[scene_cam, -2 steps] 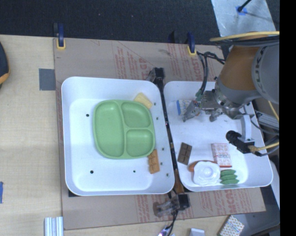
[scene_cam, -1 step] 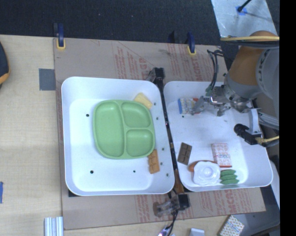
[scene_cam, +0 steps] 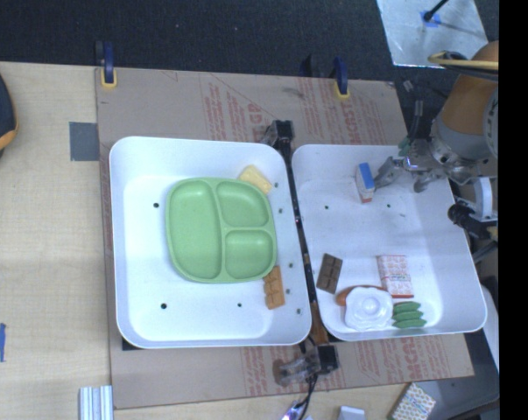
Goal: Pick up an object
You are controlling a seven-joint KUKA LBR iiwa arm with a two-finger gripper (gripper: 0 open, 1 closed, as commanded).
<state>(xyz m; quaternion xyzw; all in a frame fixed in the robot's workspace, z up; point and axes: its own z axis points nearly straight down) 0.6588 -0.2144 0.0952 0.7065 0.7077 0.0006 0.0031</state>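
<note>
I see the gripper [scene_cam: 402,170] low over the right bin [scene_cam: 439,234], near its far edge. Its fingers are spread apart w/ nothing between them, and a small blue-and-white block [scene_cam: 364,182] lies just beside them, to the left. Near the front of that bin: a brown bar [scene_cam: 330,274], a red-and-white packet [scene_cam: 395,276], a white cup [scene_cam: 369,309] and a green pod [scene_cam: 408,315]. The left bin [scene_cam: 137,234] holds a green divided plate [scene_cam: 220,229] — a yellow piece [scene_cam: 256,178] sits at its far corner, an orange cracker [scene_cam: 273,288] at its near corner.
</note>
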